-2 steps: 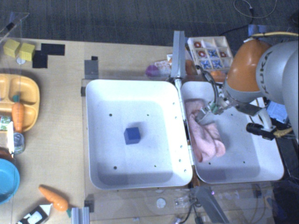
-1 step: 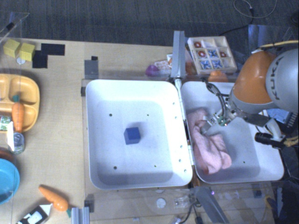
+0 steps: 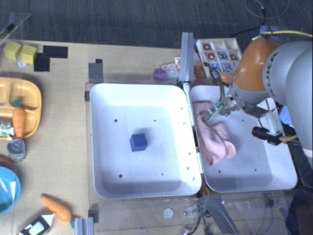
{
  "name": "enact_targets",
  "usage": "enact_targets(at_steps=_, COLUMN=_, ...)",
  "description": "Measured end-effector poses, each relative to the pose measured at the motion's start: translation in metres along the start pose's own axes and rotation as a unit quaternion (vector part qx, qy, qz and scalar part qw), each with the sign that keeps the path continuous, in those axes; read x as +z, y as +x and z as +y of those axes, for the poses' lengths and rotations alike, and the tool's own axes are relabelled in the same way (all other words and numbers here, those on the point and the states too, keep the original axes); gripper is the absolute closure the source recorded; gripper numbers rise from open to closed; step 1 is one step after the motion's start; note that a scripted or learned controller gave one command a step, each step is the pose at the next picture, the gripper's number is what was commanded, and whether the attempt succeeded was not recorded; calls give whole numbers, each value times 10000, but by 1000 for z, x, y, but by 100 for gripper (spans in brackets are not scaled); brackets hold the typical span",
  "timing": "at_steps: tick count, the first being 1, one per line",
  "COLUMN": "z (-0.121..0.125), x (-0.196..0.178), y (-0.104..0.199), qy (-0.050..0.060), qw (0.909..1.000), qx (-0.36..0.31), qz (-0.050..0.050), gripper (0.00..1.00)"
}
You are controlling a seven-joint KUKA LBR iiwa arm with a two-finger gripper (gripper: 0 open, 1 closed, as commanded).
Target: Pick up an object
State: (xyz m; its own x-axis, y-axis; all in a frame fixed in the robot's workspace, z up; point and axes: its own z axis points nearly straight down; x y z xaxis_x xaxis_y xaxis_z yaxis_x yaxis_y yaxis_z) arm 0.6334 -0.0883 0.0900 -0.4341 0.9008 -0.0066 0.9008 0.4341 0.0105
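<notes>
Here, hand [image 3: 213, 112] atop the pink cloth [image 3: 214, 140] in the right bin [image 3: 274, 177], grip state unclear.

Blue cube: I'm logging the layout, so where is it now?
The blue cube sits alone near the middle of the left bin, well apart from the pink cloth and gripper in the right bin.

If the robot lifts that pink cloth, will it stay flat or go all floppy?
Probably floppy. The pink cloth lies bunched in soft folds in the right bin, so it would likely droop and hang from the gripper. It looks light for its size, and being soft, it shouldn't roll or break.
</notes>
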Motion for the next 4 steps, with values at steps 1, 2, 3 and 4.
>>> enact_targets(at_steps=1, z=-60, x=-1, y=5, qy=-5, qw=9998, qx=221, qz=-6, gripper=0)
enact_targets(at_steps=2, z=29, x=0, y=-22, qy=68, qw=9992, qx=392, qz=29, gripper=0)
enact_targets(at_steps=3, z=-36, x=0, y=-2, qy=0, qw=9988, qx=495, qz=-1, gripper=0)
enact_targets(at_steps=4, z=-94, x=-2, y=8, qy=-13, qw=10000, qx=29, qz=-13, gripper=0)
